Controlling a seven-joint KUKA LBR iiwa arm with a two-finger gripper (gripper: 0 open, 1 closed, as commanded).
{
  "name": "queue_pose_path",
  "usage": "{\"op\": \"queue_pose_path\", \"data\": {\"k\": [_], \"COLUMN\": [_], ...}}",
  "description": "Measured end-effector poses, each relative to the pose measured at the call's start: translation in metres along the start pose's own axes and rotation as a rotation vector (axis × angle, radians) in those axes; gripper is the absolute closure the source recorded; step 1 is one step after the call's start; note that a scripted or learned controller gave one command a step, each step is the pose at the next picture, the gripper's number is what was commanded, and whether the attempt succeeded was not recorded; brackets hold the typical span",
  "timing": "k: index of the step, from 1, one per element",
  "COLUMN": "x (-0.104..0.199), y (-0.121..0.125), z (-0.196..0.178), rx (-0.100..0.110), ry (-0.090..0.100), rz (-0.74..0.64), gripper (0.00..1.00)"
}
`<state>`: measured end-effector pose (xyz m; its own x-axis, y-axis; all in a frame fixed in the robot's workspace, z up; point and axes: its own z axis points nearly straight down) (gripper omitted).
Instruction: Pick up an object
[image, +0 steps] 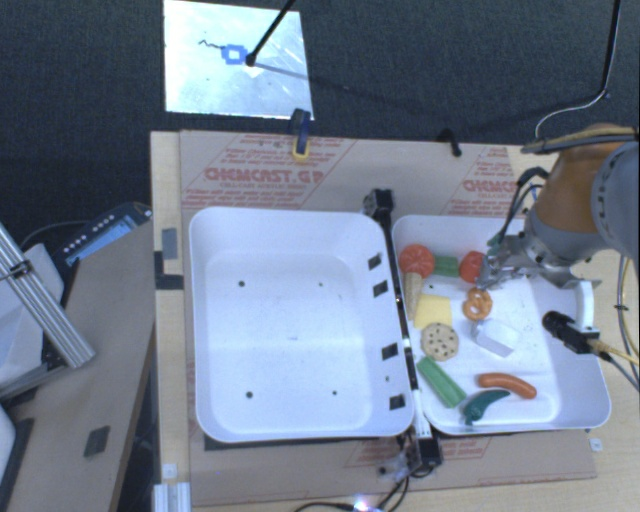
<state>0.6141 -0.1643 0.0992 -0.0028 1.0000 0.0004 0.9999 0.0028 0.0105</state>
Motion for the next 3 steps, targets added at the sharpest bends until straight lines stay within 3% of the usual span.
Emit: {"op": "queue_pose_path", "data": {"k": [1,2,3], "x": [0.000,0.000,0.000], "y": [0.000,0.001,0.001], "z": [0.000,-0.011,-0.011], "rx": [0.000,-0.003,-0.003], "ry": [0.000,0.000,-0.001], "rz": [0.000,0.000,-0.001], "gripper": [0.00,1.00,0.00]}}
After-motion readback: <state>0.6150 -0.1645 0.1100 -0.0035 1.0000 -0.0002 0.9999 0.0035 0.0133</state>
